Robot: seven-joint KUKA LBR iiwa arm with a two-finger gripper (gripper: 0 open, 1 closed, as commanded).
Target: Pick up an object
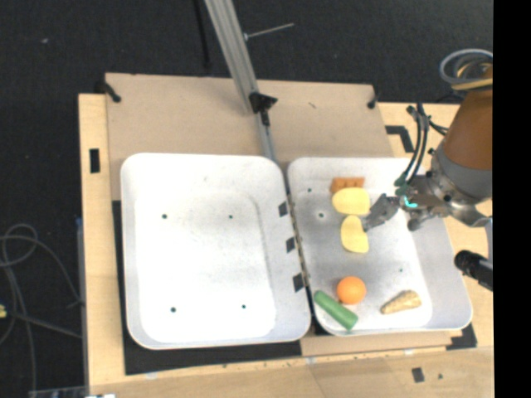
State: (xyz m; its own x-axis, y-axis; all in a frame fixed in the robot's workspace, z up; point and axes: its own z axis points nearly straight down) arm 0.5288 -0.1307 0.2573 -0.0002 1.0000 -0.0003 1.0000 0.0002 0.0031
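The right bin point(431, 293) holds several small items. A yellow piece point(351, 200) lies near its far side with an orange block point(348, 183) just behind it, and a second yellow piece point(354, 235) sits below. An orange ball point(351, 290), a green cylinder point(335, 311) and a tan wedge point(401, 303) lie along the near side. My gripper point(397, 211) hangs over the bin's right half, just right of the two yellow pieces, with its fingers spread and nothing between them.
The left bin point(137, 222) sits beside the right one, divided by a shared rim point(294, 247). A metal pole point(236, 48) slants up from the back of the bench. The arm's orange band point(473, 135) rises at the right edge.
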